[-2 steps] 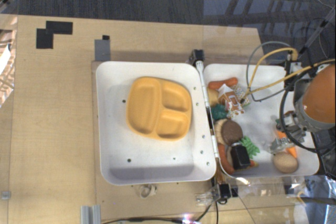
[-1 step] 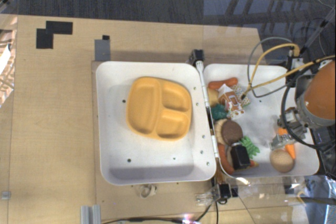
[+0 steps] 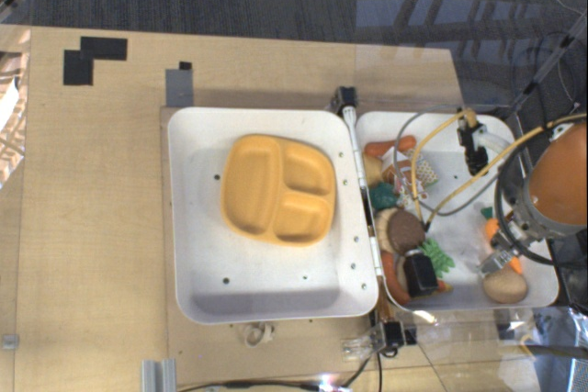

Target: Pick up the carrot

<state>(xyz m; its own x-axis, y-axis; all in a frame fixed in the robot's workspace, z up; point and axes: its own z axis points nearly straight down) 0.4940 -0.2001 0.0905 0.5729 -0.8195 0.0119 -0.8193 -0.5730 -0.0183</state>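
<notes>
Orange carrot point(image 3: 389, 268) (partly hidden) in right bin point(image 3: 459, 303).

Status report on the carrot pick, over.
Gripper low at the right bin's right side, apart from carrot. Carrot by that bin's left wall, not held. Black block overlaps it.
</notes>
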